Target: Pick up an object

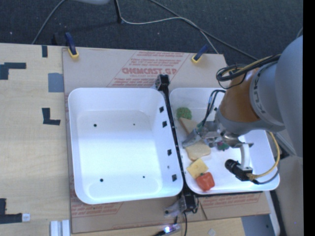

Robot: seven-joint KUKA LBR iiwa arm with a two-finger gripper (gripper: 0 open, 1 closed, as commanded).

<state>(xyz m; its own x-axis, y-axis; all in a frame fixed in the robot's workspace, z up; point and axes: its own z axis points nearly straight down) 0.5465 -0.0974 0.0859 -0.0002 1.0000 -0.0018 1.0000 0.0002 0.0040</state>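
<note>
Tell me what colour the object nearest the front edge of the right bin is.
Red-orange, seen in the camera view, beside a yellow piece.

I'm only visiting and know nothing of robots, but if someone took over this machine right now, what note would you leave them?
Gripper: low in the right white bin, over the pale tan flat piece; its grip is not clear from this view.
Things: green leafy lump, tan wedge, yellow block and red-orange piece, all in the right bin near the divider.
Left white bin: nothing moved there.
Done: nothing visibly lifted.
Left: secure one object and raise it.
</note>
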